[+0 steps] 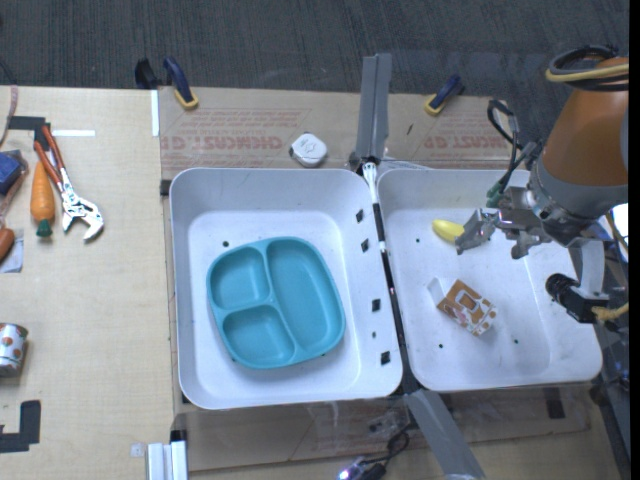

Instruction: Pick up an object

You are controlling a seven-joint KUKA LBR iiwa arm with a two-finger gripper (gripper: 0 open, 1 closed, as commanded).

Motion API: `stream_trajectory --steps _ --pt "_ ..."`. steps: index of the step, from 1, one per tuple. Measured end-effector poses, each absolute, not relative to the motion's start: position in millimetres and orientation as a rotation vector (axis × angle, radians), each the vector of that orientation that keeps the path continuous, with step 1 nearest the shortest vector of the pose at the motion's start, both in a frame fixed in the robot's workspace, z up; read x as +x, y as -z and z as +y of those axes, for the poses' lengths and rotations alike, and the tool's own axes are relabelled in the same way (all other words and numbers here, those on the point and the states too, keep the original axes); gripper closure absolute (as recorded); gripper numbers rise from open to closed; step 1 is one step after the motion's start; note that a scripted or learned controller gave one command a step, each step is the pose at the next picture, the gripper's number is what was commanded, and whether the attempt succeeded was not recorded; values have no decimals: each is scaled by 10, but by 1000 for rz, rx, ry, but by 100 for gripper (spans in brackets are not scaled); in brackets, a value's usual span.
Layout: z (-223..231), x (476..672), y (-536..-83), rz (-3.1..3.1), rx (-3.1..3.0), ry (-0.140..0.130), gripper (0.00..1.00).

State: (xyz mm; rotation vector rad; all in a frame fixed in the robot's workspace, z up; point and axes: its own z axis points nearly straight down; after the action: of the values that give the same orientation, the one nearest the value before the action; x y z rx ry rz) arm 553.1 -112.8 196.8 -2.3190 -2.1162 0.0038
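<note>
A small yellow object lies in the right bin near its back. A brown and white patterned box rests tilted in the middle of that bin. My gripper hangs over the right bin, just right of the yellow object, with its fingers spread apart and nothing between them. The arm's orange band rises above it at the right.
The left bin holds a teal divided plate. A metal divider bar runs between the bins. Pliers and a carrot-like tool lie on the bench at far left, a round white item behind the bins.
</note>
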Motion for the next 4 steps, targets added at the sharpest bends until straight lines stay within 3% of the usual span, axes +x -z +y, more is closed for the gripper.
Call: stream_trajectory --steps 1,2,3,4 --pt "-1174 4979 -913 -2298 -2140 -1 0" --pt "-1186 4989 -1015 -2297 -2146 1 100" --pt "-109 4785 -2673 -2488 -1919 -2 100" --pt "464 4778 -2553 -2754 -1508 -4 100"
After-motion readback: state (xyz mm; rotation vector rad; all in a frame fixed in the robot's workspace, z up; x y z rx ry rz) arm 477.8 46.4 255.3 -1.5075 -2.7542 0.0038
